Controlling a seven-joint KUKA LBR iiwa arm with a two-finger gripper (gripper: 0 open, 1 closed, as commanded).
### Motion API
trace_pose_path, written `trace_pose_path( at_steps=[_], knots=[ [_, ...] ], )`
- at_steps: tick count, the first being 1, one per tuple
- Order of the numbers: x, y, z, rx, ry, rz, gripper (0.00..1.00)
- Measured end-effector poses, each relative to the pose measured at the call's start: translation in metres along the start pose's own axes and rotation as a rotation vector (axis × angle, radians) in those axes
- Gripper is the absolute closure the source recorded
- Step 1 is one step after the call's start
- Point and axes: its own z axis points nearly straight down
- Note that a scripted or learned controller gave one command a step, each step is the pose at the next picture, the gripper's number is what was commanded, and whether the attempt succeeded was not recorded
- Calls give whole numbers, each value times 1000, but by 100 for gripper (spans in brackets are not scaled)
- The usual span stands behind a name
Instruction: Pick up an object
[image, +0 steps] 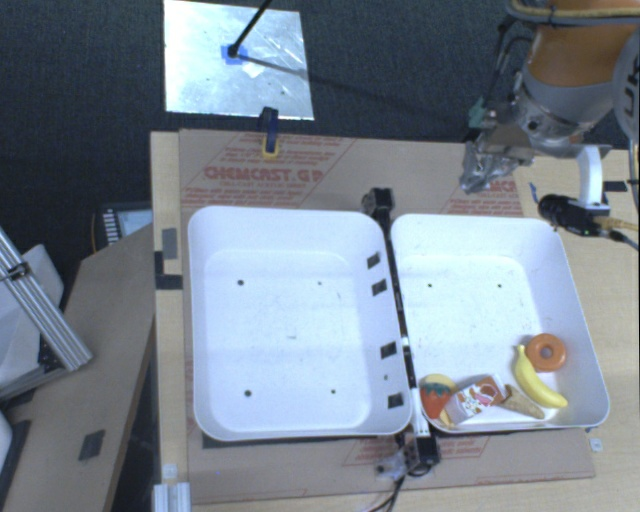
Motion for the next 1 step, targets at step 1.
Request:
trace_pose_path(
  at_steps=[1],
  knots=[
    [-88,-23,-27,-7,-4,5,100]
  ],
)
